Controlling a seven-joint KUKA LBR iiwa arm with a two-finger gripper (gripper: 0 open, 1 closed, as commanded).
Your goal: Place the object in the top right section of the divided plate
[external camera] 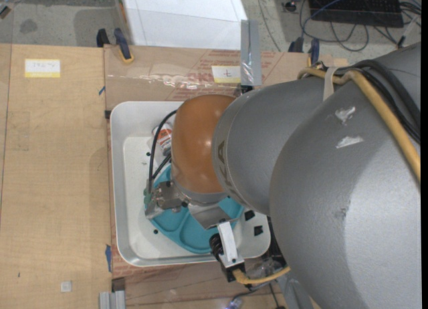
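A teal divided plate [175, 229] lies in the left white bin [122, 167]; I see just its lower left part, the rest is hidden under the arm. The arm's orange band [195, 142] and grey wrist hang directly over the plate. My gripper [159, 198] reaches down at the plate's left edge, mostly covered by the wrist. The object to be placed is hidden from me.
The big grey arm [321, 180] covers the right side of the view and the right bin. A white box [180, 3] stands behind the bins. Brown cardboard [167, 77] and the wooden bench [47, 180] surround the left bin.
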